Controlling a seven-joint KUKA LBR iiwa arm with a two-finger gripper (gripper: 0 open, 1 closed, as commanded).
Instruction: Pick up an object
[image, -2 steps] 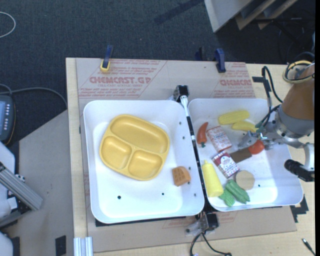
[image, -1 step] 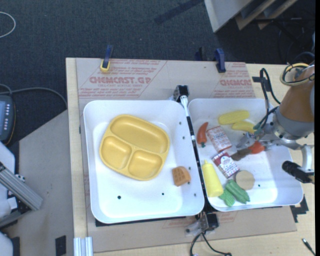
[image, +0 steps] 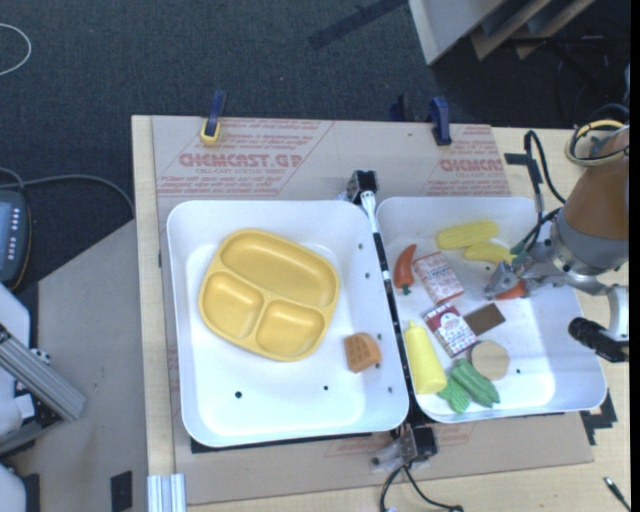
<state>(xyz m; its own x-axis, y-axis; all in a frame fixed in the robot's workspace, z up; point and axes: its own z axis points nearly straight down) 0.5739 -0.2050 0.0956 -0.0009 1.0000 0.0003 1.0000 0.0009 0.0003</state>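
Under the gripper (image: 508, 283), in the right white bin (image: 575, 395), a small red-orange toy piece (image: 511, 292) lies near the bin's far right side, and it looks like the object being tried for. I cannot tell whether the claw is released or clenched, nor whether it has the piece. By its look it is light, stiff moulded plastic, smooth enough to slip, so pinching across its narrow middle seems the safest hold.

Close around it the bin is crowded. A yellow toy corn cob (image: 466, 235) and a yellow toy banana (image: 489, 252) lie just beyond it. A dark brown flat rectangle (image: 485, 319) sits just beside it on the near side, with a tan round disc (image: 489, 359) below that. 2 small red-and-white packets (image: 438, 277) (image: 449, 329) lie toward the divider, along with a red chilli pepper (image: 403, 266), a yellow squeeze bottle (image: 424, 358) and green toy vegetables (image: 466, 386). The brown rectangle and the banana look most likely to be nudged.

In the left white bin (image: 190, 300) sit a yellow 3-compartment plastic tray (image: 267, 293) and an orange-brown bread-like block (image: 362, 351), both well apart
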